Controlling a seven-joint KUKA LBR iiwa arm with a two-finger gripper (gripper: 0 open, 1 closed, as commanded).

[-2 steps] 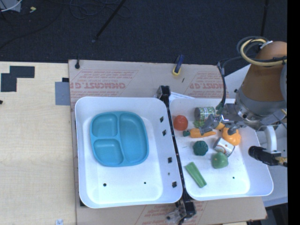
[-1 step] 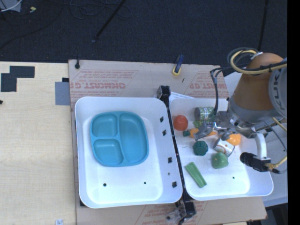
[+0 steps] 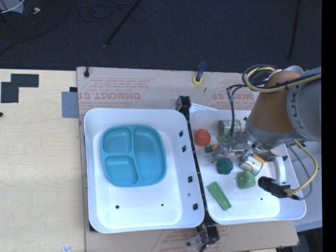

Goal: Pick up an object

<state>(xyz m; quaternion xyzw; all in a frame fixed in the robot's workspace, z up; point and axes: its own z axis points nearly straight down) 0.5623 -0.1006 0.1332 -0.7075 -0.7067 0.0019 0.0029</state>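
Nearest edge (camera view): bottom rim of the right bin (image 3: 252, 220) and the left bin (image 3: 136, 226) lie closest; a green stick-shaped piece (image 3: 219, 195) rests just above the right bin's rim, near the divider.

Left bin: holds a blue divided plate (image 3: 133, 155) with 3 compartments, nothing in them that I can see.

Right bin contents: an orange-red ball (image 3: 202, 137) near the divider; a dark green round piece (image 3: 224, 165) at the middle; a lighter green rounded piece (image 3: 245, 180) just beside it to the right; a small can-like item (image 3: 230, 126) further up; a white and orange item (image 3: 253, 164) close under the wrist.

Arm: grey body with the orange band (image 3: 273, 106) reaches in from the right and hangs over the right bin's upper middle.

Claw: gripper (image 3: 229, 148) sits low among the clutter, just above the dark green round piece and beside the orange-red ball. How wide it stands I cannot tell; nothing is clearly seen between its tips, so no hold can be claimed.

Task's thing: any of these would serve; the dark green round piece looks the likeliest, being nearest the tips.

Doing the step well: judged from here, centre over 1 object only, come straight down, and keep clear of the small neighbours so that closing does not nudge the target away or pinch 2 at once.
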